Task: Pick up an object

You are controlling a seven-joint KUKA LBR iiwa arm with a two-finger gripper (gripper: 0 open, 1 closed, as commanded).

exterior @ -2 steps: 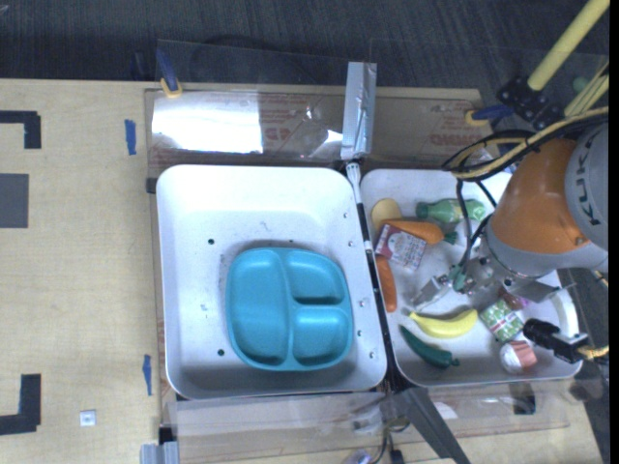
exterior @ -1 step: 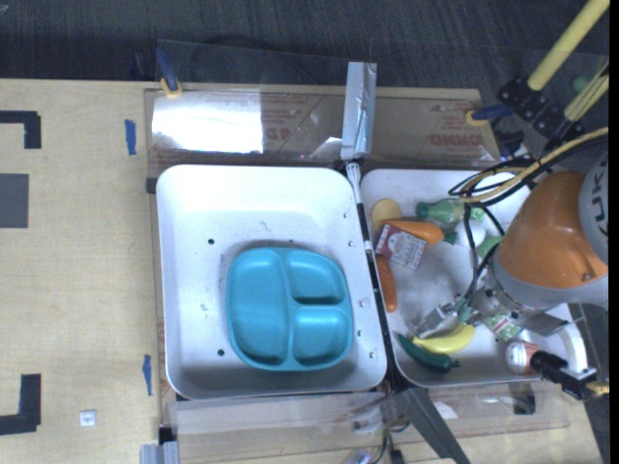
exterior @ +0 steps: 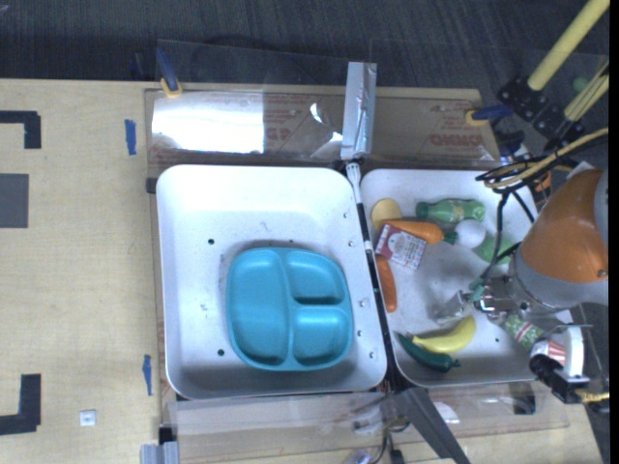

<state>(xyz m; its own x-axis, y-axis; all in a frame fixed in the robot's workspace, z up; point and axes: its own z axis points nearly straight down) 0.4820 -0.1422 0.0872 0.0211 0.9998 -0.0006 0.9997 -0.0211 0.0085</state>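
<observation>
White right bin (exterior: 435, 187), gripper (exterior: 474, 301) just above banana (exterior: 447, 335)

red print on the clear panels (exterior: 290, 114) and the packet's label (exterior: 406, 249), all illegible

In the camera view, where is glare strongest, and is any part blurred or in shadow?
In the camera view, glare is strongest on the clear panel behind the left bin; a soft shadow lies around the blue tray and along that bin's front; the gripper over the right bin looks slightly blurred, and the banana near it stays fairly sharp.
</observation>
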